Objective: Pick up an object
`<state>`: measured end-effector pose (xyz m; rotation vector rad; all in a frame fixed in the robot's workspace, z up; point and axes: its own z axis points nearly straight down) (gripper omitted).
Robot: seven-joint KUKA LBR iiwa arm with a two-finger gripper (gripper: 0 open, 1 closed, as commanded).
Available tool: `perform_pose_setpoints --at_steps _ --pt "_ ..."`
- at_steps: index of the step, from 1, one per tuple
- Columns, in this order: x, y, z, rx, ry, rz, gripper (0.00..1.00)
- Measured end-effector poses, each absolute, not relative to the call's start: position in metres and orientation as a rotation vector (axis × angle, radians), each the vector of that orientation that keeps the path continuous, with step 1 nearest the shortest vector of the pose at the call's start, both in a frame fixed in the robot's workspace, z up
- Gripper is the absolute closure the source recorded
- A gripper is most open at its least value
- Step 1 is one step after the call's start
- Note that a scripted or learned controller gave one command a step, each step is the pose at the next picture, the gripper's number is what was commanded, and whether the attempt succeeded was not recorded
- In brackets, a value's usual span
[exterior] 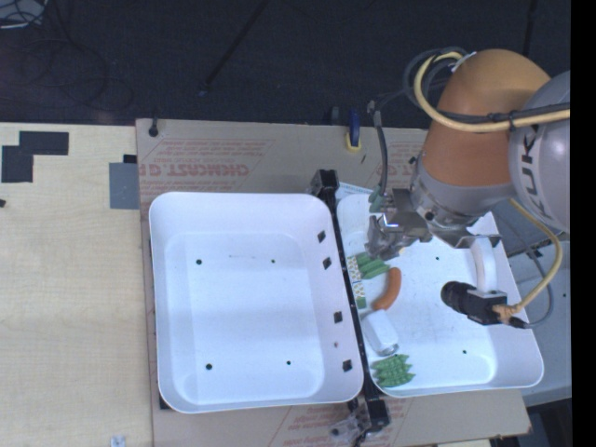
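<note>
Arm (484, 119): hides the right bin's (466, 366) far corner.
Jaws: over the green piece (372, 268); spread impossible to tell.
Sausage (387, 289): just beside, in full view.

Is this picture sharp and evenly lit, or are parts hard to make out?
Camera view: the left bin is bright white with soft shadow along its walls; the background above the bench is nearly black; the gripper looks soft and dim under the arm; the orange sausage-shaped toy reads clearly.
</note>
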<state>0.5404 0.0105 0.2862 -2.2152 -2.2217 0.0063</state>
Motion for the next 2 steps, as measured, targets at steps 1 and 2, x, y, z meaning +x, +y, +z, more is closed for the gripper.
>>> perform_pose_setpoints --at_steps 1,2 --pt "0.54 0.009 0.295 -2.212 -2.222 0.01 1.0" --pt "0.528 0.077 0.356 -2.213 -2.23 -0.006 1.0"
